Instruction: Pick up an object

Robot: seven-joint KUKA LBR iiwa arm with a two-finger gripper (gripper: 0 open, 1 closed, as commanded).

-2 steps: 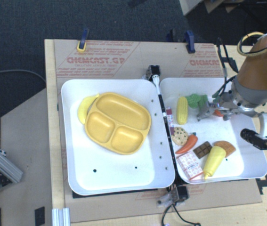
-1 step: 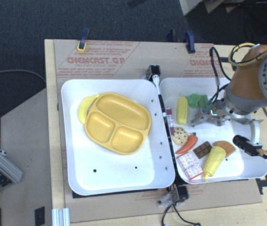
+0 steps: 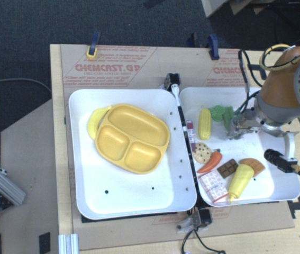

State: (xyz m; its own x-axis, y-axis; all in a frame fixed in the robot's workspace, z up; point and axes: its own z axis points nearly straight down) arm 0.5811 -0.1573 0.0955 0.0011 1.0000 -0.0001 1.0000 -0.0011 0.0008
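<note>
While the arm reaches in from the right, I see the gripper (image 3: 238, 127) low in the right bin (image 3: 276, 194), close beside the green toy (image 3: 223, 114), which sits just ahead of it toward the bin divider. Can't tell from this slant whether the tool is wide or narrow, or whether anything is in it; wrist and cabling hide the tip.

Candidates relative to the tool:
- green toy: nearest, possibly touching, can't confirm
- corn cob (image 3: 205, 123): just past the green toy, lying along the divider side
- cookie (image 3: 202, 152) and carrot (image 3: 209, 163): further toward the near edge of the bin
- chocolate piece (image 3: 227, 168), brown bread slice (image 3: 252, 166), yellow cone (image 3: 241, 181), red-and-white packet (image 3: 213, 186): clustered near that same edge, well apart from the tool

Left bin (image 3: 86, 194) holds the yellow divided plate (image 3: 133, 137), well away, not relevant for this try.

My read: target is the green toy. To do it well I'd centre over its bulk, not its edge, since it looks irregular and could squirt out sideways into the corn. Come straight down, close only once the tip straddles it, then lift slowly and check something is actually held before moving off. Watch the back wall of the bin, which is close on that side.
</note>
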